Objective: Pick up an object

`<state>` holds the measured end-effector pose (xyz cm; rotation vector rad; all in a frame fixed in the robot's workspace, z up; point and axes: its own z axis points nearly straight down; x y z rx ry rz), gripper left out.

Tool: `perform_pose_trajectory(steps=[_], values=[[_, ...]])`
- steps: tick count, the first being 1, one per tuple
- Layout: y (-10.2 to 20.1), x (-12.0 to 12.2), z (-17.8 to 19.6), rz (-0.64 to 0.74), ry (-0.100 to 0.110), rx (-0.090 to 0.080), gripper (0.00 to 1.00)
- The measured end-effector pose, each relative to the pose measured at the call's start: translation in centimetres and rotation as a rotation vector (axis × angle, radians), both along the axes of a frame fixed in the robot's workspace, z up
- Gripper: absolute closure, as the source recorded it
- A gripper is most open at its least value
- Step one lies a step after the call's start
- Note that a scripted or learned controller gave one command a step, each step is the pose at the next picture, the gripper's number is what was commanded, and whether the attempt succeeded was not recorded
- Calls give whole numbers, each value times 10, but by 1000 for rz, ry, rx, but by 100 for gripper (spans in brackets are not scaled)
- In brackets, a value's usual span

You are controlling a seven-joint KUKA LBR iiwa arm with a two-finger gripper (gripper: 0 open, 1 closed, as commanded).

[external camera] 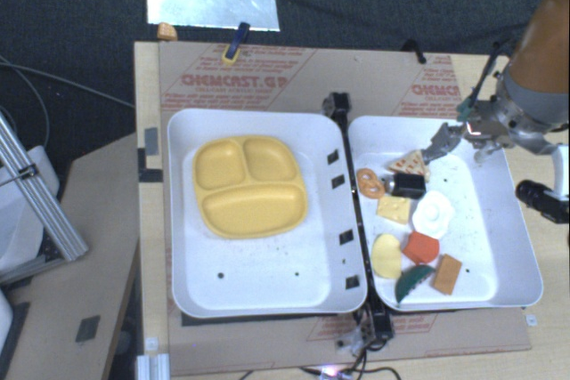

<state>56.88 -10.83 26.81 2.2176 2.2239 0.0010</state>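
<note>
My gripper (460, 154) hangs over the back of the right bin (508, 218), open, with nothing between its fingers. One finger (441, 142) points down at a tan sandwich triangle (411, 164), ending just right of it. In front of that lie a black block (408, 185), a pretzel (370, 183), a pale yellow cheese slab (394, 209), a white fried egg (432, 214), a red block (422, 246), a yellow piece (386, 256), a green leaf (411, 282) and an orange-brown block (446, 273).
The left bin (187, 280) bears a yellow divided plate (249, 187). A black divider with clips (350, 191) runs between the bins. The arm's black fitting (543, 198) juts over the right bin's right rim. Bare floor shows at the right bin's right side.
</note>
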Motion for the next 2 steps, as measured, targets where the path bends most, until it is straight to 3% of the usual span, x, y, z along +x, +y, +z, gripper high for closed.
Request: perform_pose_trajectory(steps=[1,2], values=[[-26,30,-108,-2,4,0,0],[15,103,-162,7,-6,-1,0]])
